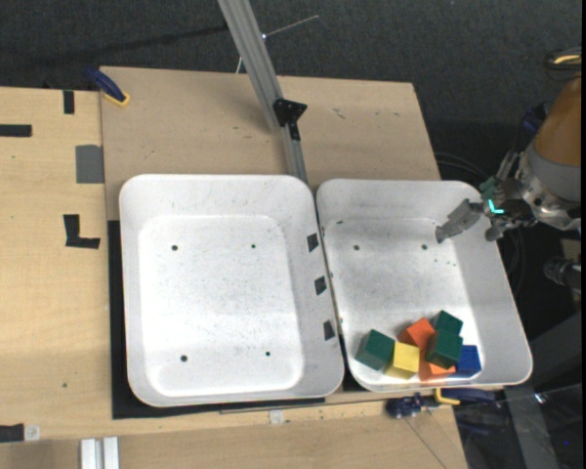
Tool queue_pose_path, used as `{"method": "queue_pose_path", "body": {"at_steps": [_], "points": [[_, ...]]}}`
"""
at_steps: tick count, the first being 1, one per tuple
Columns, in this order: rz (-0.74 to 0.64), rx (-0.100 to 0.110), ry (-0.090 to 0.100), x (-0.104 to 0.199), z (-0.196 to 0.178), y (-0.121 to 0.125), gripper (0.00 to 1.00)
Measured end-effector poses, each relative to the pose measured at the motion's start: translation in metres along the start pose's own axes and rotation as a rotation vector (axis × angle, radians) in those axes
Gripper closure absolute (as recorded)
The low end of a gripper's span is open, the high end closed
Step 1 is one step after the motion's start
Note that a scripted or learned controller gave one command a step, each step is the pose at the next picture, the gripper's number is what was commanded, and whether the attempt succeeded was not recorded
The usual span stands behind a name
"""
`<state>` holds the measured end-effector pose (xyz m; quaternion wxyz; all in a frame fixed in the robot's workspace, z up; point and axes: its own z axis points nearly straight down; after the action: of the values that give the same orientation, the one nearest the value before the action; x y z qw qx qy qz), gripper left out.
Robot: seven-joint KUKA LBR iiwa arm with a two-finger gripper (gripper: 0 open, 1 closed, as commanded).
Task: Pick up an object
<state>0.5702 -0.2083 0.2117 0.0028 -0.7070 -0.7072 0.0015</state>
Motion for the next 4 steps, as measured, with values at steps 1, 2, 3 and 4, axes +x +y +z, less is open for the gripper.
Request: {"method": "queue_pose_path", "body": {"at_steps": [1,2,3,4], "points": [[-0.002,-0.005,-0.002,0.000,-0.003,0.001,0.00],[-0.002,0.000,-0.002,0.005,0.041,0.001,0.00],[-0.001,0.002,0.000,0.009,0.102,-0.008,0.00],[-0.002,-0.002,-0.002,0.010,0.121,-0.009,0.00]]}}
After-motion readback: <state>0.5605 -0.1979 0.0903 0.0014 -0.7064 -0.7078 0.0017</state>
